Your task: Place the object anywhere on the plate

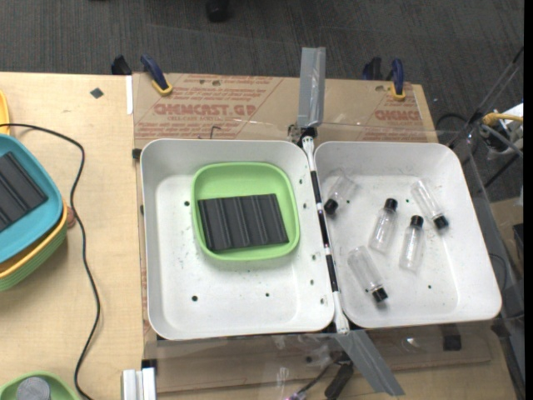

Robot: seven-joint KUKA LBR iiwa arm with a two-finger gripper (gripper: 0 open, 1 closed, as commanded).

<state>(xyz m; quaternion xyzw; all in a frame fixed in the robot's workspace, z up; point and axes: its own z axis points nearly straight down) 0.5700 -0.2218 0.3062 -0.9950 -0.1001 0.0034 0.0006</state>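
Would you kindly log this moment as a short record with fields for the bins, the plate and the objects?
left bin: holds the green plate
plate contents: dark ribbed pad, lying flat
right bin: five clear vials with black caps, all lying down, e.g. one near the front
vials on plate: none
task status: not yet done

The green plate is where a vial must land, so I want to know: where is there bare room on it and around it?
The green plate carries a dark ribbed mat across its middle; only the strip behind the mat and the narrow rim stay bare. The left bin has open floor in front of the plate. The right bin is crowded with vials.
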